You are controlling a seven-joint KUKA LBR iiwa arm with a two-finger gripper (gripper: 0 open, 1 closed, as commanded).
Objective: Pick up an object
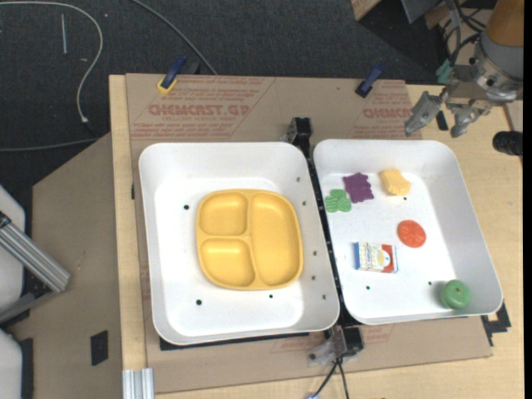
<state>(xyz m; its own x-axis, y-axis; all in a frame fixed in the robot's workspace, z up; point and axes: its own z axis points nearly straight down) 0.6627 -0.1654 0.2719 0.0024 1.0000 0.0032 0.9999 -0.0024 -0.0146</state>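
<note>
At the upper right of the frame the tool [440, 116] hangs above the table, fingers spread apart and holding nothing. Below it, the right bin [477, 223] holds small toys, among them a green ball [455, 293].

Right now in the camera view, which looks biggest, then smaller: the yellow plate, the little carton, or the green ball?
1. yellow plate, by far the largest
2. little carton
3. green ball, the smallest
</note>
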